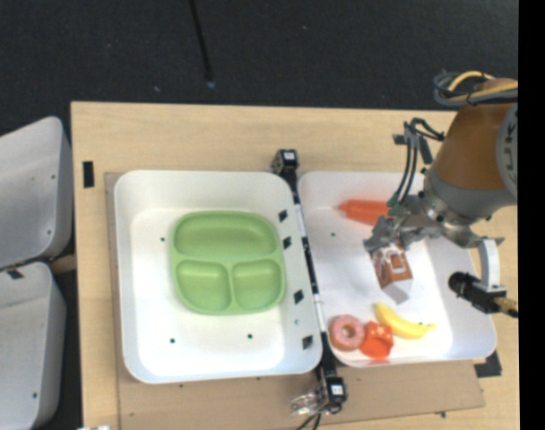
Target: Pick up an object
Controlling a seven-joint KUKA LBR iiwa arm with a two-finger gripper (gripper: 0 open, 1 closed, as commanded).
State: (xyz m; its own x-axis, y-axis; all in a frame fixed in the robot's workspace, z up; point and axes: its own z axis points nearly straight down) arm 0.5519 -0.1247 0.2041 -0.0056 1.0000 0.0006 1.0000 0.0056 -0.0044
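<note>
We're over the right bin (461,343) now, and the arm (474,164) reaches in across its right edge, wrist tilted down toward the middle of the floor. The gripper (391,240) sits right on top of a small brown box (394,267), which lies near the centre of that bin, a little toward the far edge. We judge this box to be the pick target, since the tool is lined up on it and nothing else. From this slanted look down we cannot tell whether the pincer is released or clenched; the dark metal blurs into the top of the box, so we won't call a grasp.

Just beyond it, toward the far edge, lies an orange carrot (364,210), close to the tool but apart from the box. Along the near edge we've got a cluster: a pink donut (347,331) at the near left corner, a red pepper (376,340) touching it, and a yellow banana (402,322) just beside those. They are bunched tight, which is likely why the lone box makes the easier choice.

In the left bin (134,348) a green divided plate (228,261) rests in the middle, well clear of the action. Both bins butt together along a clipped divider (301,258).
</note>
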